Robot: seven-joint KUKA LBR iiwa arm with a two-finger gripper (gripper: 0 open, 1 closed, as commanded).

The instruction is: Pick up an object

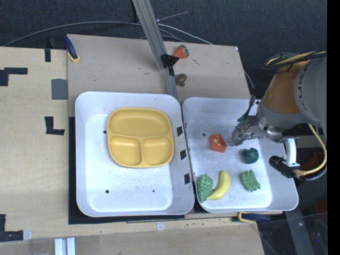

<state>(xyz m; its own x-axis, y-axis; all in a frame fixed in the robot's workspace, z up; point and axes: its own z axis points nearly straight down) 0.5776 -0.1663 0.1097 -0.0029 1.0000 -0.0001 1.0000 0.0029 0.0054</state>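
Fruit and vegetable toys lay scattered in the right bin (pixel 276 195). The red piece (pixel 217 143) served as the landmark: it sat in the upper middle of that bin, alone on the white floor. Just to the right of the red piece hung the gripper (pixel 235 138), low over the bin and close to the red piece but apart from it; nothing showed between its fingers, and whether they were spread or pressed together could not be told. Right of the red piece and slightly lower lay a dark green round object (pixel 249 155). Below the red piece lay a yellow banana (pixel 221 186), with a green bumpy piece (pixel 205 186) touching its left side. Lower right of the red piece sat another green leafy piece (pixel 249 180).

Left of the red piece, across the bins' shared edge, the left bin (pixel 90 195) held a yellow divided plate (pixel 141 137) with three compartments. Above the red piece, beyond the bins, a small red and green toy (pixel 181 51) rested on the tabletop (pixel 106 62) beside a grey pole (pixel 151 25).
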